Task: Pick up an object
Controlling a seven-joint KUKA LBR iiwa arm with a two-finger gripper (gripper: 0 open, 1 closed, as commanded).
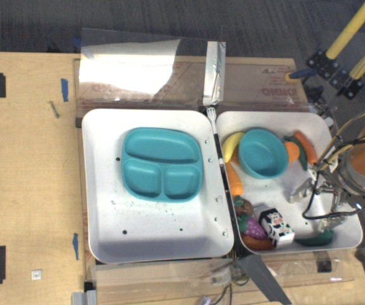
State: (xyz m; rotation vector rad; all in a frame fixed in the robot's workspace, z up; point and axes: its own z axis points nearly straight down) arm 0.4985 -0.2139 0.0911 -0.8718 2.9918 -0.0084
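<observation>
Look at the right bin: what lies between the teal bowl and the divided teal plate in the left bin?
In the camera view, a yellow banana lies between the bowl and the plate, beside the bins' adjoining rims.

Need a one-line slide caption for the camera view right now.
Pincer low over the right bin beside the teal bowl; left bin holds a teal divided plate.

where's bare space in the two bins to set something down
Left bin: a bare white strip runs below and to the left of the teal divided plate. Right bin: crowded. The teal bowl, banana, carrot, grapes and gripper leave one small patch below the bowl.
</observation>
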